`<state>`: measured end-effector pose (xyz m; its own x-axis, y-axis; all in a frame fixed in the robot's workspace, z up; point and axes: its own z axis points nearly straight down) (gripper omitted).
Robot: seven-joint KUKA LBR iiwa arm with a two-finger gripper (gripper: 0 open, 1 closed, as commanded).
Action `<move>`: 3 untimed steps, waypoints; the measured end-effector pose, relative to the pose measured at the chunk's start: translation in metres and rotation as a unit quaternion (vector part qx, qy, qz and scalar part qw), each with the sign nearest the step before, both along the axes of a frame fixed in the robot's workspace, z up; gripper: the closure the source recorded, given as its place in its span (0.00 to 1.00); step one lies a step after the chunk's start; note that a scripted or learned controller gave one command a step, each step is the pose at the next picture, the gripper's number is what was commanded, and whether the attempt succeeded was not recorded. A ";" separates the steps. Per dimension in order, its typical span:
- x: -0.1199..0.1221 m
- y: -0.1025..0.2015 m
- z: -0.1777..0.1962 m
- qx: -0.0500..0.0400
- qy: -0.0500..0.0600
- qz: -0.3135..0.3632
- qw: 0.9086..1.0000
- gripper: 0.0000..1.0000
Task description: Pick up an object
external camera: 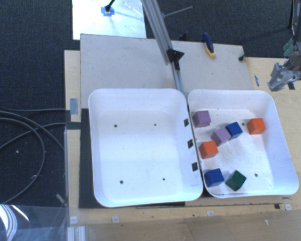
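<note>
Starting from the two-finger metal gripper (281, 79), poised outside the right-hand shallow white plastic bin (271, 104), we target the small orange cube (256, 126) nearest it, near the bin's far right corner. We cannot tell the gripper's state; we recommend a vertical descent, straddling opposite faces.

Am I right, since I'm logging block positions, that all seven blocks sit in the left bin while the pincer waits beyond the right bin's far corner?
Not quite: the camera view shows all seven blocks in the right bin, not the left. The pincer does wait beyond its far corner.
</note>
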<state>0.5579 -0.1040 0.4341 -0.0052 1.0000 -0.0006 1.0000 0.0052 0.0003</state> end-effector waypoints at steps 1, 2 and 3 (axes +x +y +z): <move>0.042 -0.010 -0.033 0.000 0.000 -0.001 1.000 1.00; 0.013 0.042 -0.068 0.001 0.001 0.002 1.000 1.00; 0.014 0.039 -0.066 0.000 -0.001 -0.001 1.000 0.00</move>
